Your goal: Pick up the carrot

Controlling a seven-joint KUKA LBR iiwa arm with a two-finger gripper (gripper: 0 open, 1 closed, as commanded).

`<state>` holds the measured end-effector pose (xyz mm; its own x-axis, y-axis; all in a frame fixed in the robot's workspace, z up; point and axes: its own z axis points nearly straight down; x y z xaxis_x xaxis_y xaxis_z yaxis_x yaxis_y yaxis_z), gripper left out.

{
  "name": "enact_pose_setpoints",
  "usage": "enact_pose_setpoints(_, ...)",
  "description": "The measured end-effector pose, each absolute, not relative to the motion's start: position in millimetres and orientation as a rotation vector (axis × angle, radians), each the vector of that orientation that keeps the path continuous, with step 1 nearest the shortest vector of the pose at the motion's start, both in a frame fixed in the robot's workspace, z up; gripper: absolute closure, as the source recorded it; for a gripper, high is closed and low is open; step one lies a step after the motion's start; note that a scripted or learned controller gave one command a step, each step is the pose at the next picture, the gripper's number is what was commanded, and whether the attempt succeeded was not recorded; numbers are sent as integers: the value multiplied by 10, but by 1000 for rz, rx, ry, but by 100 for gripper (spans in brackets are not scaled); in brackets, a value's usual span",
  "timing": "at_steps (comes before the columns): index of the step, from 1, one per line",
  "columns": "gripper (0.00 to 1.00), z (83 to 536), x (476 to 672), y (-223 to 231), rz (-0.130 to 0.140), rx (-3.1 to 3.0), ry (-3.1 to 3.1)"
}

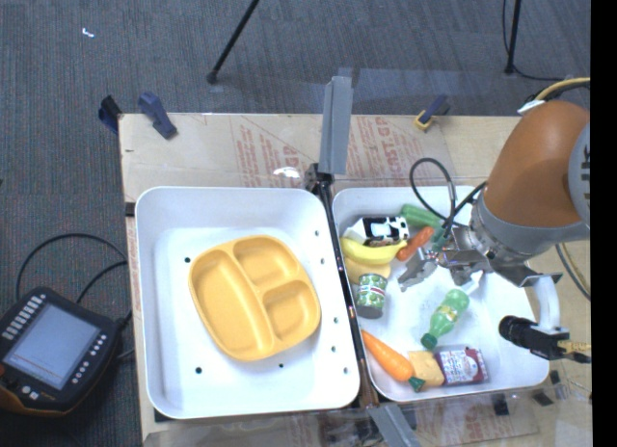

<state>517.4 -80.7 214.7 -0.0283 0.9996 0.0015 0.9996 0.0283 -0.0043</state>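
A: Carrot [388, 356]?
B: Lower centre of frame, near the bottom-left corner of the right bin [525, 363], lying loose beside a red packet [461, 366].

A: Gripper [420, 269]?
B: Mid-right, over the right bin; fingers apart, nothing between them. A second carrot [416, 241] and a banana [366, 252] sit just left of it; green bottle [446, 314] below.

A: Left bin [159, 243]?
B: Yellow tray [254, 297].
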Motion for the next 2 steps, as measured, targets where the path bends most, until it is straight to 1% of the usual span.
enact_pose_setpoints(1, 0, 1230, 4795, -836, 3, -1917, -2481)
enact_pose_setpoints(2, 0, 864, 4762, -1033, 0, -1536, -2735)
